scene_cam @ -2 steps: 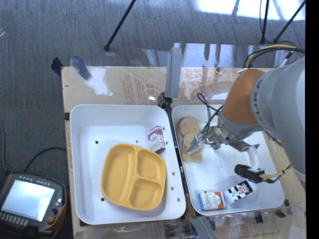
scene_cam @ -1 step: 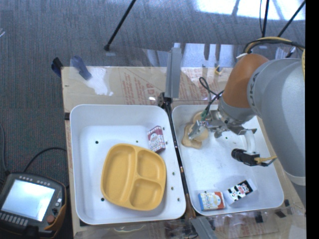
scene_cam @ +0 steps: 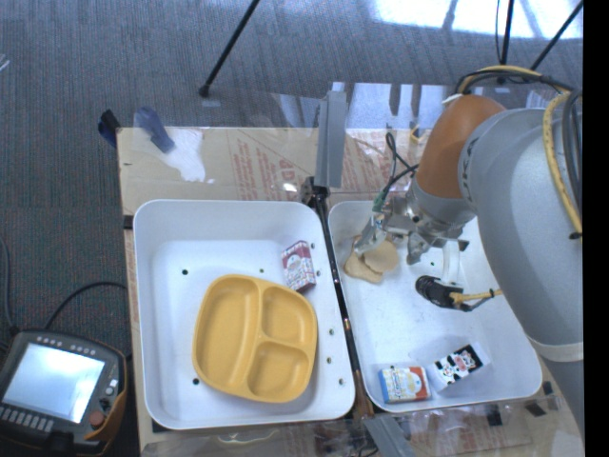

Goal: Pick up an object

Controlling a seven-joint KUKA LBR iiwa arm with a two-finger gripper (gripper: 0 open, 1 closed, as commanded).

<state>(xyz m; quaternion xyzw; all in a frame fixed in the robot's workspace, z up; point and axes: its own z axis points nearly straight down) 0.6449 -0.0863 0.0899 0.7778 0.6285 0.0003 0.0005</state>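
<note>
Tan and flat, the piece [scene_cam: 369,265] lies at ten o'clock in the right bin [scene_cam: 409,336], the gripper [scene_cam: 385,239] right over it. We cannot tell how open. We should centre on it before lifting.

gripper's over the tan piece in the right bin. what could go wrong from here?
1. The tan piece lies close to the left wall of the right bin; the gripper may clip that wall or just shove the piece against it.
2. The piece looks flat and low, so it may slip out on the lift.
</note>
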